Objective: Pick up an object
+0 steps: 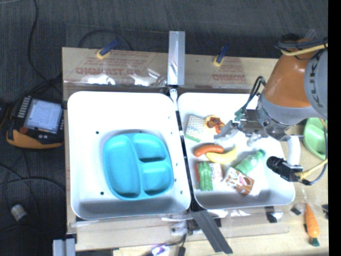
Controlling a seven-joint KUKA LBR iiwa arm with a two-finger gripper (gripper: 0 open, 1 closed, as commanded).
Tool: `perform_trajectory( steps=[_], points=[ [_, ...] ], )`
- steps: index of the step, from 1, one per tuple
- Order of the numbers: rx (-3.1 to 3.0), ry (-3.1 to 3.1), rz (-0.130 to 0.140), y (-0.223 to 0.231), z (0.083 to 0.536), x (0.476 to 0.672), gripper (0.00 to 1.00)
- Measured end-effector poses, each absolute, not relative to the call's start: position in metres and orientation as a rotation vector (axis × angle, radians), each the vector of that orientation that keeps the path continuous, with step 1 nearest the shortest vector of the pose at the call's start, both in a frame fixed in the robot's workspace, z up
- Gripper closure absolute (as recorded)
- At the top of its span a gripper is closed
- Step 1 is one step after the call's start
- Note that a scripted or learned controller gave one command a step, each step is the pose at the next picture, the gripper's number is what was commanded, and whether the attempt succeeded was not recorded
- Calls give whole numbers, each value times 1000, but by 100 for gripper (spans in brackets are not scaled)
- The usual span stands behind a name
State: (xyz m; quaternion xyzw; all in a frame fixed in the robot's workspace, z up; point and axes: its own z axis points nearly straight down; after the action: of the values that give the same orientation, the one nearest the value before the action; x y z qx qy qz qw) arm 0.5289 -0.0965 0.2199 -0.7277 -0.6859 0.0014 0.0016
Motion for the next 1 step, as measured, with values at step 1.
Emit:
perform_trajectory(
  steps=[1],
  points=[
    [-2350,-2080,4,-144,96,530,0]
  ],
)
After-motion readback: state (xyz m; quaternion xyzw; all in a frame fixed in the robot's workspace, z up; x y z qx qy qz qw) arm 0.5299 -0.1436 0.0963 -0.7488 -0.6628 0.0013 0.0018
